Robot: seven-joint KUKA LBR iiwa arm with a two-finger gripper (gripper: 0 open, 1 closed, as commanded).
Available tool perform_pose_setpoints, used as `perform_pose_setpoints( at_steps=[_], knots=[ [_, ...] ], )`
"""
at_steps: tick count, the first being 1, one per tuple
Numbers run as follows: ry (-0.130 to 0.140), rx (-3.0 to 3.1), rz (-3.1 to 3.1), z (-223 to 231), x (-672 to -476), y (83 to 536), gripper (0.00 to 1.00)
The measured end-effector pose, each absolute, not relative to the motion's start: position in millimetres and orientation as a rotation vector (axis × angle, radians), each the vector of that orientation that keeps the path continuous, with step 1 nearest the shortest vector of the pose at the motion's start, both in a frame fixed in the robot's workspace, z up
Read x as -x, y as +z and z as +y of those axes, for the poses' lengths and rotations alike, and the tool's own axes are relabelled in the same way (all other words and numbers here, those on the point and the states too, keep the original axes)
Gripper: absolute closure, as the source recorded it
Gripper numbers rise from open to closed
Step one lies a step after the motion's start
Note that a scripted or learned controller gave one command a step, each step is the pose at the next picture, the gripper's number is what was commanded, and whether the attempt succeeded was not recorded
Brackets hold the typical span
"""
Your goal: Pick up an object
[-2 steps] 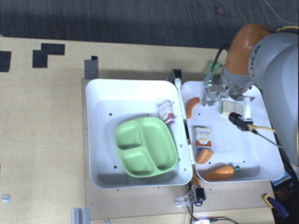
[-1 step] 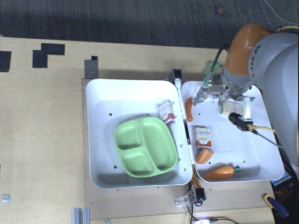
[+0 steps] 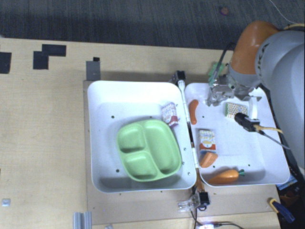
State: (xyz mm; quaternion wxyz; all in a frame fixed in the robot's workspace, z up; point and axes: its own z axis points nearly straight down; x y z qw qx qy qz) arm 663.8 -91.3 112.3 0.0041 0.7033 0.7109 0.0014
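Note:
My gripper (image 3: 215,98) hangs over the far left part of the right bin (image 3: 267,168), reaching in from the right. Just left of it lies a red-orange sausage (image 3: 193,111) along the bin's left wall. A pale card with green dots (image 3: 233,109) lies just right of the gripper. Nearer the front are a small white and orange packet (image 3: 207,139), an orange wedge (image 3: 208,159) and a carrot with a green tip (image 3: 224,176). I see nothing held in the gripper.
The left bin (image 3: 102,128) holds a green divided plate (image 3: 148,150) and a small white and red wrapper (image 3: 169,113) near the dividing wall. The grey arm and its orange band (image 3: 250,42) cover the right bin's far right corner.

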Motion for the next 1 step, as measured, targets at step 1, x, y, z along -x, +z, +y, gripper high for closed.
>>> perform_pose_setpoints(
  at_steps=[1],
  knots=[
    [0.004,-2.203,2.228,-91.4,-663.7,112.1,0.0]
  ],
)
